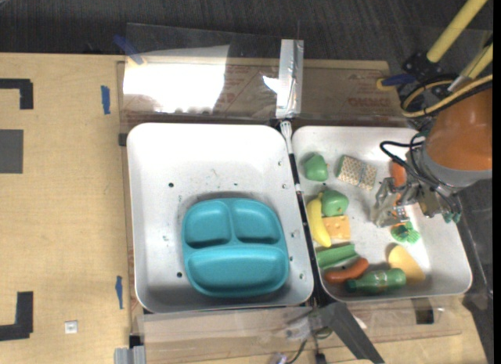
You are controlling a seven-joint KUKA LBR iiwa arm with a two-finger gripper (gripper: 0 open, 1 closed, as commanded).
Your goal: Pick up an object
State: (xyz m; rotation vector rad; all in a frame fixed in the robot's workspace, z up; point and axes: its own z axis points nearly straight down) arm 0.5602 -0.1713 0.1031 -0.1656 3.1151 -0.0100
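My gripper [389, 206] hangs low over the right bin [454, 276], in its right half, under the orange band [468, 137] of the arm. Toy foods lie around it. A green piece [405, 235] sits just below the fingertips and a yellow lemon-like piece [405, 260] lies further down. To the left lie a green pepper [315, 167], a tan cracker [356, 171], a green apple [334, 201], a yellow banana [318, 223], an orange cheese block [338, 228], a green pod [337, 255], a red sausage [345, 272] and a green bottle [377, 279]. An orange piece [399, 173] shows beside the wrist.
The left bin [149, 167] holds a teal divided plate [233, 246] in its lower middle. A clear plastic sheet [203, 81] and a metal strip [290, 77] lie behind the bins. Yellow and black cables [438, 57] run at the upper right.
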